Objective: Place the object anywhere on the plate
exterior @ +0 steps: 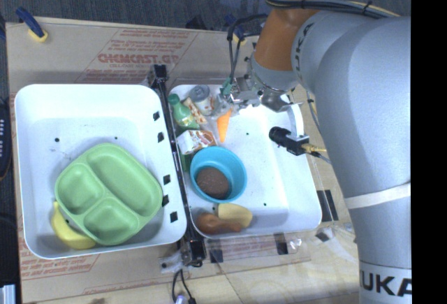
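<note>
A green divided plate point(108, 191) lies in the left bin point(42, 107), tilted over a yellow object point(64, 231) at its front left corner. My gripper point(234, 96) hangs over the back of the right bin point(279, 184), just above an orange carrot point(223, 126). The carrot rests on the bin floor, pointing toward the blue bowl point(218, 173). Nothing can be seen held in the gripper.
The right bin holds a green bottle point(181, 112), a printed packet point(195, 138), the blue bowl with a brown item inside, and a brown and a yellow food item point(225, 217) at the front. A grey round object point(199, 93) sits at the back.
</note>
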`<state>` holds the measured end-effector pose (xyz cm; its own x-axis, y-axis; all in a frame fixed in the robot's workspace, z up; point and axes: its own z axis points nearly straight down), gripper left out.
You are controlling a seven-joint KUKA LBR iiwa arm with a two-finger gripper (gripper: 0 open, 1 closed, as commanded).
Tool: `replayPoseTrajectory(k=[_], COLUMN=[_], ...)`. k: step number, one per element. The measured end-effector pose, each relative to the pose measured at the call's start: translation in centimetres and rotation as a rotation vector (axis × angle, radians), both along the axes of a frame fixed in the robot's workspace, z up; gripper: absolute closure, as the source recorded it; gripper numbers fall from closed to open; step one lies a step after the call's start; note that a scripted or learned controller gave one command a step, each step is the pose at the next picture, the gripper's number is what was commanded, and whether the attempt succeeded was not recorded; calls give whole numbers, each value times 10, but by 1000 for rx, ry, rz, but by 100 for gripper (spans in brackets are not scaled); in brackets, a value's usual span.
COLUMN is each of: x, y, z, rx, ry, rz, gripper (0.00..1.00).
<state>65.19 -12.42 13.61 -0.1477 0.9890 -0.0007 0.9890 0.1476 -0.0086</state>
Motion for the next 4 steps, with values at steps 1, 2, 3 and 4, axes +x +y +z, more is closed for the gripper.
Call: replayPoseTrajectory(k=[1,2,3,4], x=[7,-32,-93,-111], y=[13,37,87,190], z=[115,54,55,55], rx=[-3,0,3,4], ry=[-13,1,1,3], rz=[118,-22,94,204], gripper=[100,100,100,100])
